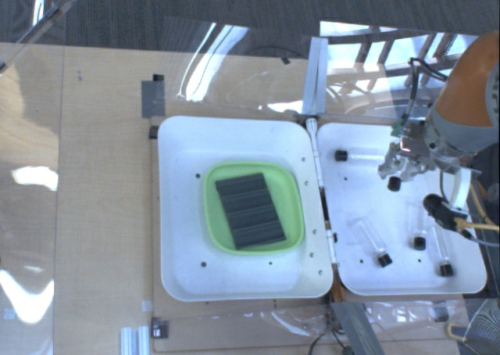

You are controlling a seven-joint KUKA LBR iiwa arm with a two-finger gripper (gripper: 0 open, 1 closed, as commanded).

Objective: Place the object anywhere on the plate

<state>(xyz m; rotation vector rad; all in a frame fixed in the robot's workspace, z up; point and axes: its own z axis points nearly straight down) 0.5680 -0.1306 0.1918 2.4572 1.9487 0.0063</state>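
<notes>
Gripper (397,164) above right bin (469,279), jaws' opening cannot be told, clear black-capped tubes (373,245) scattered, ribbed dark slab (250,210) on square green plate (215,216)

Dark block (249,210) covering plate (214,189) centre

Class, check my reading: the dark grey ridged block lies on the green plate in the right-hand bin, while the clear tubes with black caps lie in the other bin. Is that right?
Not quite. The camera view shows the green plate, with the dark grey ridged block on it, in the left-hand bin. The clear tubes with black caps lie in the right-hand bin.
</notes>
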